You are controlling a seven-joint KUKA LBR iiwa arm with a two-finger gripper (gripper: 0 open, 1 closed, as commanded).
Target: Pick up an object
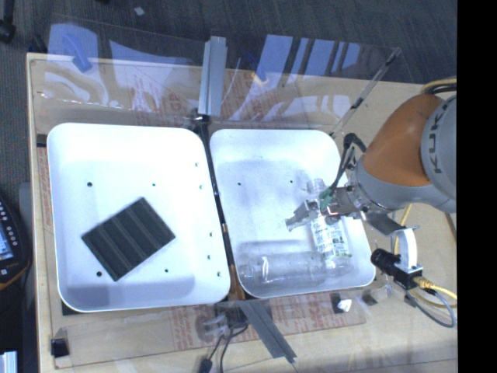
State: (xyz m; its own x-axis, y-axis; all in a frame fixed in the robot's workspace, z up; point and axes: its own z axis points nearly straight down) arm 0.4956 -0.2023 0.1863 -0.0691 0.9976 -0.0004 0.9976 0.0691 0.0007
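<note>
Near edge of counter [116, 329]: cables and a grey metal bracket [260, 329] are lying nearest the viewer, just below the gap between the two bins.
Left bin [70, 154]: it is holding one dark ribbed rectangular pad [128, 238], lying flat at a slant near the middle, apart from every wall.
Right bin [256, 150]: it is holding two clear plastic bottles. One clear bottle [283, 266] is lying on its side along the near wall; the labelled bottle [330, 239] is lying lengthwise toward the right wall, its lower end touching or just beside the first.
Gripper [320, 207]: it is hanging over the far end of the labelled bottle, reaching in from the right; whether it is open or closed cannot be told, and nothing is visibly held.
Arm [404, 158]: its orange band is sitting over the right rim of the right bin.
Step in hand: judging by position, the gripper is lining up on the labelled bottle. Doing it well probably means closing across the bottle's narrow width, not along its length, and centring before lifting, since clear smooth plastic is likely to slip or roll.
Count: two bins, two bottles, one pad, one arm.
</note>
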